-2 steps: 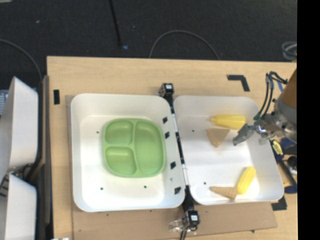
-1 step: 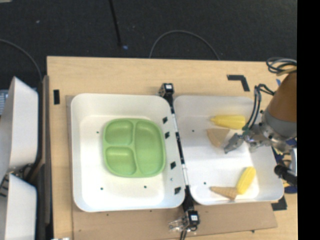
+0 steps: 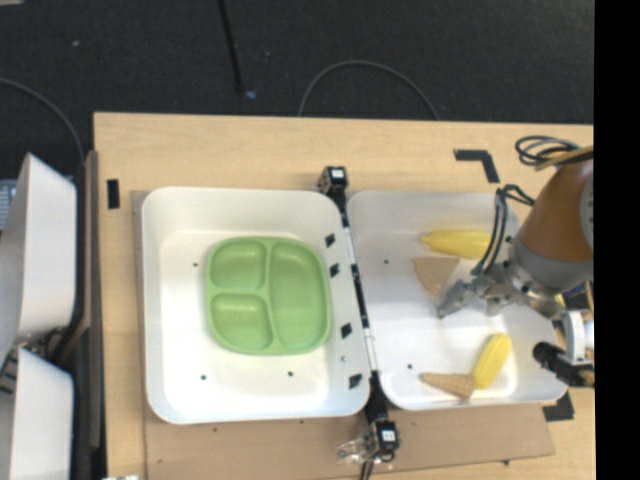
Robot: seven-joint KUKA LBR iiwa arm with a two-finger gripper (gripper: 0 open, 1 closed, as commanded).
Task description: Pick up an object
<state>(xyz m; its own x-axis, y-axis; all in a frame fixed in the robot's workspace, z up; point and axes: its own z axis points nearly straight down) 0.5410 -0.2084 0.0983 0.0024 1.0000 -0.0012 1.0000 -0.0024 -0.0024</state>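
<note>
On the far left, beyond the counter's (image 3: 120, 148) edge, stand white boxes (image 3: 45, 248). The left bin (image 3: 165, 218) holds a green divided plate (image 3: 268, 295) lying flat near its middle, three compartments up. A row of black clips (image 3: 345, 298) marks the seam where the two bins meet.

The right bin (image 3: 390, 218) carries what I might pick. A yellow corn cob (image 3: 458, 242) lies near the back wall, and just in front of it sits a tan wedge (image 3: 432, 273). Near the front wall lies a tan cone (image 3: 448, 384), its wide end touching a smaller yellow piece (image 3: 491, 359) that tilts up to the right.

My claw (image 3: 458, 301) hangs over the bin's middle, between the wedge and the smaller yellow piece, with my arm (image 3: 560, 228) coming in from the right. The fingers look spread, though the picture is soft there, and I see nothing between them.
</note>
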